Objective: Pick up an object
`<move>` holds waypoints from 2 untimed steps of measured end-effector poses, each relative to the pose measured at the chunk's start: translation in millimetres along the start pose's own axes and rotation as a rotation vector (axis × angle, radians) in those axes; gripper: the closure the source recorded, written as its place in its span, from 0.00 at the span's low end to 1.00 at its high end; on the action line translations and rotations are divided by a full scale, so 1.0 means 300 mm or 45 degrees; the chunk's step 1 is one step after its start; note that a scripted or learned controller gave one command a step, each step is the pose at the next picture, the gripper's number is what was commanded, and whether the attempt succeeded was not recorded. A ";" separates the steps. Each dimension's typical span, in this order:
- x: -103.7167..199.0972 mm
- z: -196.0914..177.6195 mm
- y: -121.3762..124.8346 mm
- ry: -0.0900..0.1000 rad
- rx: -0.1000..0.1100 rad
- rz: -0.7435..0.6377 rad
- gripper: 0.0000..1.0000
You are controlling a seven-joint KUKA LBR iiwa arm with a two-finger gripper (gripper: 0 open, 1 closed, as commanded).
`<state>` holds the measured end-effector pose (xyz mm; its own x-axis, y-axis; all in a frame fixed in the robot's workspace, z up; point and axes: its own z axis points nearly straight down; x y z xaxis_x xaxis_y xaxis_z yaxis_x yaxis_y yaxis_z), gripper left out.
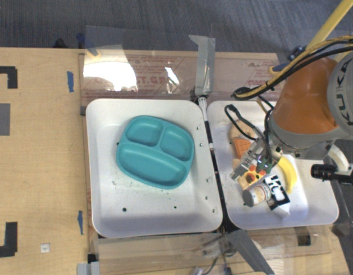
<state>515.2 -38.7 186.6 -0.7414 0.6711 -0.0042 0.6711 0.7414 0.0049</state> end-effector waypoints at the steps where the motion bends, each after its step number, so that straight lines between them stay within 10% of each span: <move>1: 0.224 -0.081 0.215 0.003 0.002 0.281 1.00; 2: 0.374 -0.094 0.264 0.004 0.008 0.834 1.00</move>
